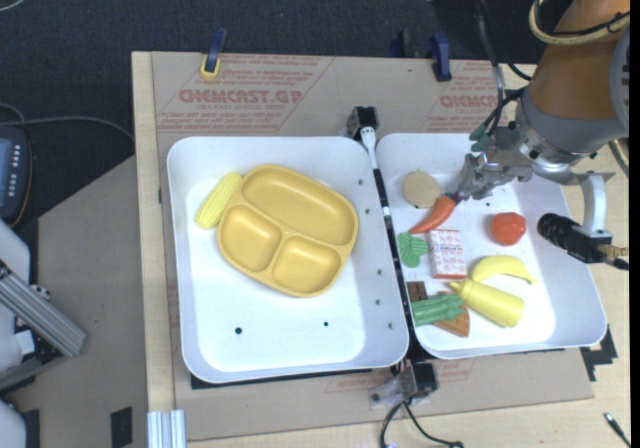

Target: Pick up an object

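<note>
My gripper (pixel 472 182) hangs over the back of the right bin (pixel 560 326), just beside the upper end of an orange-red carrot (pixel 435 215). Whether it touches the carrot is unclear. A tan round biscuit (pixel 421 187) lies left of it and a red tomato (pixel 508 227) to its right. Nearer the front lie a red-and-white packet (pixel 446 252), a banana (pixel 502 269), a yellow bottle (pixel 494 302), a green leafy piece (pixel 412 248) and a green pod (pixel 438 310).
The left bin (pixel 200 316) holds a yellow divided plate (pixel 288 228) and a corn cob (pixel 218 199) at its left. A black divider (pixel 385 226) runs between the bins. A black cylinder (pixel 568 234) on the arm overhangs the right bin's right side.
</note>
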